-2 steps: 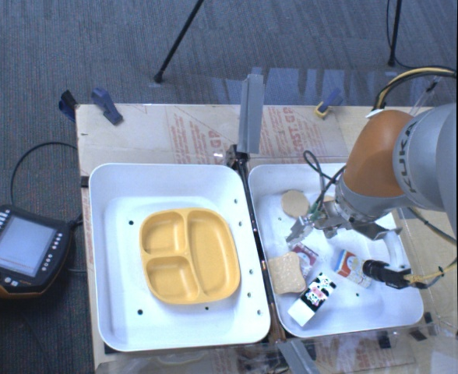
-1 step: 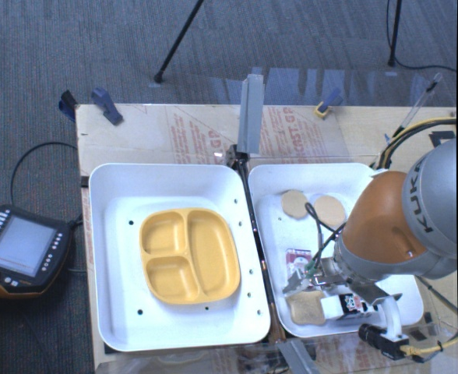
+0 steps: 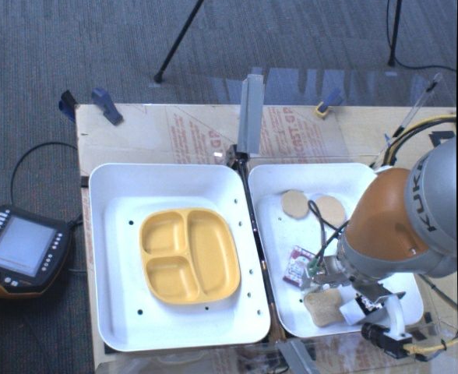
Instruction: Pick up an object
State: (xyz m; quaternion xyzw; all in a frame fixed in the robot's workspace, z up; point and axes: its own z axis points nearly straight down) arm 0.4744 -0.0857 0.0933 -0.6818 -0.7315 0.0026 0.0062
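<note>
The right bin holds two round tan discs at its far side. A small red and white packet lies near its left wall, and a tan slab rests at its near edge beside a white piece. My gripper hangs low over the bin's near half, between the packet and the tan slab. The grey and orange wrist covers most of it. I see nothing held.
The left bin carries a yellow three-compartment plate. A grey upright post stands behind the gap between the bins. A teach pendant lies on the floor at the left. Cables run along the arm at the right.
</note>
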